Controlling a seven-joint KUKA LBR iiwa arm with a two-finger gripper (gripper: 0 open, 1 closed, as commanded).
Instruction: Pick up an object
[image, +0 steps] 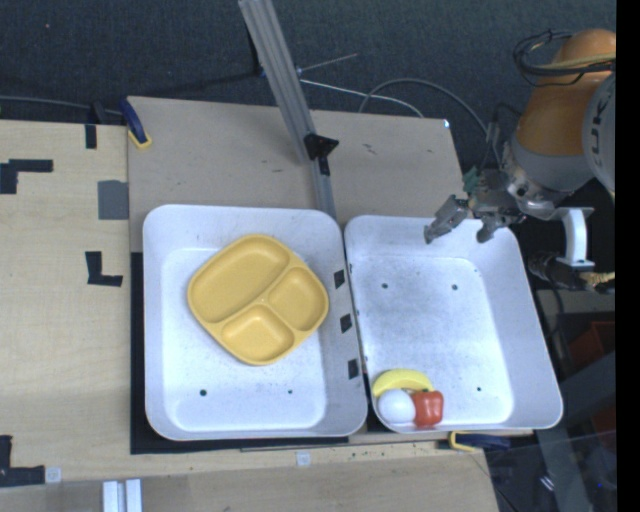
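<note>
My gripper (461, 229) hangs over the far rim of the right bin (450, 300), its two fingers spread open with nothing between them. Three small objects huddle in that bin's near left corner: a yellow banana-like piece (401, 379), a white egg-shaped ball (397, 406) and a red pepper-like piece (429, 407). They lie far from the gripper, toward the front of the bin. In the left bin (170, 400) rests a yellow divided plate (257, 297).
A grey metal pole (290, 95) slants down from the top to the gap between the bins. Cables (400, 95) trail behind the right bin. The arm's orange band (560, 105) stands at the right. The wooden bench (60, 300) extends left.
</note>
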